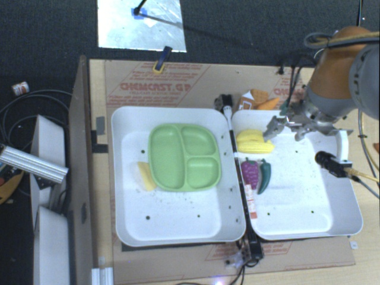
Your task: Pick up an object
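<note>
camera: fixed overhead | slanted down | both bins [178,114] in frame
</note>
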